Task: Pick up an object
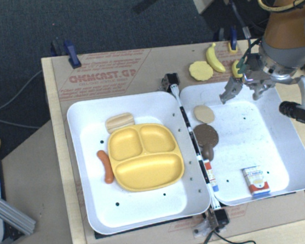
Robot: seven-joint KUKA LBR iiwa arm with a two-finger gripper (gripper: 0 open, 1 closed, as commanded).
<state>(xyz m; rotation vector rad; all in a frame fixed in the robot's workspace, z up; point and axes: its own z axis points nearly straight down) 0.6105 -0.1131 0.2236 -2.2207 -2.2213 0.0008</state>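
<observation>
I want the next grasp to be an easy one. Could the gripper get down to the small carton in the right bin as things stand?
Probably yes. The small carton lies alone near the right bin's front edge, apart from other items. The gripper, fingers spread, hovers over the far end.

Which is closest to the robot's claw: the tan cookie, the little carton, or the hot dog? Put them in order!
From the gripper, in the camera view:
1. Tan cookie, top left corner of the right bin, nearest.
2. Little carton, front of the right bin.
3. Hot dog, left bin, beside the yellow tray, farthest.
</observation>
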